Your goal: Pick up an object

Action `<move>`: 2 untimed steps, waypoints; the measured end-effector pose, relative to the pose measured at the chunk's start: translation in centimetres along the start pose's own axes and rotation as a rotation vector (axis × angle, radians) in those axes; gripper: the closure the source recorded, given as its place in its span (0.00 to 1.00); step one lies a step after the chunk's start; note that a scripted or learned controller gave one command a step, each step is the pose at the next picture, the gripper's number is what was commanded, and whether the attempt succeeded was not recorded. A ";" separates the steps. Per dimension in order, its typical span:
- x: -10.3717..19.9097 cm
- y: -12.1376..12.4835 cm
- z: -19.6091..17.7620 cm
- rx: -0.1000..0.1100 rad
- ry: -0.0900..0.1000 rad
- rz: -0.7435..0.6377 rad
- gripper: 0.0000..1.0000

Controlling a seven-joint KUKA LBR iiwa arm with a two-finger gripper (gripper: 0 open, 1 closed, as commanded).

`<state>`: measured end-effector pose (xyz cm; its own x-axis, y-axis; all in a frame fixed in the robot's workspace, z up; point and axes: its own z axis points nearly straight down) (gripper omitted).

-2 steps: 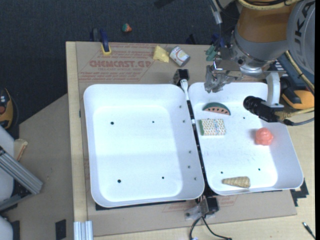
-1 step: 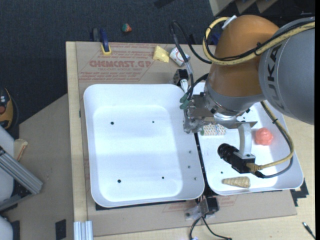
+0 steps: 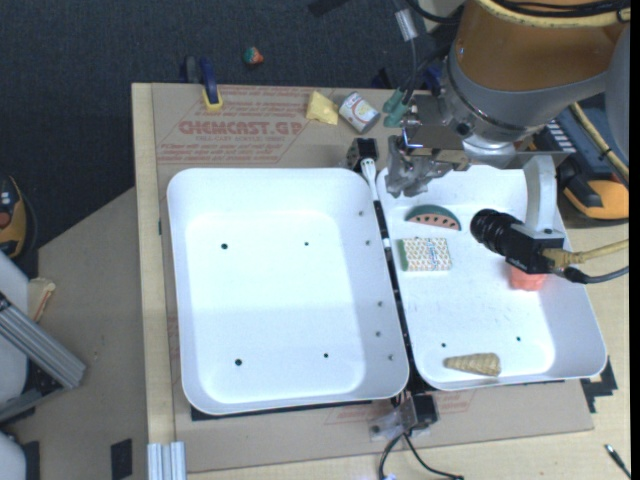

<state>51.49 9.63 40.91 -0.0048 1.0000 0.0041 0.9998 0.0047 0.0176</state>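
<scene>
Hanging over the far corner of the right-hand bin (image 3: 480, 313), close to the wall it shares with the other bin, the gripper (image 3: 408, 176) is in the approach step. Nothing shows in its grasp, and whether it is open or closed I cannot tell, since the wrist hides too much of it from this angle.

The likeliest target is the watermelon slice (image 3: 433, 218), the nearest thing to the gripper. It lies just beneath it in the view and a little toward the view's right, flat on the bin floor. Just past the slice on the same line sits a small dotted pad (image 3: 426, 255). A pink block (image 3: 528, 278) lies off to the gripper's side, toward the view's right, and a pale cone (image 3: 472, 365) is well apart from it at the near wall.

The slice's long axis runs across the view, left to right, dipping slightly toward the right. Its curved green rind faces the gripper and its straight edge faces away, toward the pad. The cone also lies across the view, its tip pointing to the view's left.

By my judgement the next move calls for a short shift to bring the gripper over the slice's middle, then a turn of the wrist to close across the short width, rind to straight edge, and then a descent. The slice is thin and lies low, so a shallow descent could close on nothing.
</scene>
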 end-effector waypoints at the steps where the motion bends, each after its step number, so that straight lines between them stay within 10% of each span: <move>1: 1.7 -3.9 7.4 0.028 -0.005 0.002 1.00; 2: 13.4 -4.0 14.7 0.025 -0.004 -0.006 1.00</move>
<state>47.72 23.11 26.17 -0.0105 0.9999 0.0004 0.9999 0.0105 -0.0071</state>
